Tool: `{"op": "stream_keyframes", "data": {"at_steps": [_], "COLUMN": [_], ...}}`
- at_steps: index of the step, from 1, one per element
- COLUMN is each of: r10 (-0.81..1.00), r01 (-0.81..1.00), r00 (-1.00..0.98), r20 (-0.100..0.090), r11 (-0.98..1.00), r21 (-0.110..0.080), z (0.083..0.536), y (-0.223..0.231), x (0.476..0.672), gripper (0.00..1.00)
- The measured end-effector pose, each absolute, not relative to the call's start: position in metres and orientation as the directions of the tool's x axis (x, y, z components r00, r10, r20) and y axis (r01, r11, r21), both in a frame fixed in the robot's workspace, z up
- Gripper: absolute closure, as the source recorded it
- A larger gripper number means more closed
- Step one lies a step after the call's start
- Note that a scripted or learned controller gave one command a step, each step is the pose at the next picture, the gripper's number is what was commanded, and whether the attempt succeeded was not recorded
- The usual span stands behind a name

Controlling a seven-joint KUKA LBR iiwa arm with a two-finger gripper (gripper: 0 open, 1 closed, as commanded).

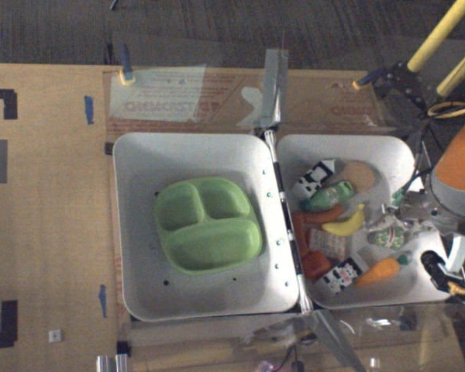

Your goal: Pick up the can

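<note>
Early stage, by the look of it: can (388, 233) lying among toy food in the right bin (403, 150), not lifted. Hand (409, 208) low at the can's upper right edge; grip state impossible to tell. Grasp and lift left.

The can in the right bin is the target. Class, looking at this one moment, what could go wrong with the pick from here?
1. Crowding: the can lies among toys, with the banana and carrot close by, so the claw may catch or push a neighbour instead.
2. The can seems to lie on its side, so it might roll away or slip when squeezed.
3. It sits near the right bin's wall, leaving little room to approach.
</note>
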State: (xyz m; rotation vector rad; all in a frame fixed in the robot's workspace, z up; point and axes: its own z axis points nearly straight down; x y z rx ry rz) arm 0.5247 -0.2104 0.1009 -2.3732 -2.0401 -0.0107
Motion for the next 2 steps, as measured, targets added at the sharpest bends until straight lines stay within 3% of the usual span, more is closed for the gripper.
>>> {"op": "stream_keyframes", "data": {"at_steps": [1, 2], "r10": [0.988, 0.926], "r01": [0.988, 0.926], "r00": [0.155, 0.378], "r20": [0.005, -0.001], "r11": [-0.155, -0.378], "r21": [0.002, 0.0], "z": [0.112, 0.106], "y": [-0.215, -0.163], "x": [0.525, 0.6], "gripper": [1.0, 1.0]}}
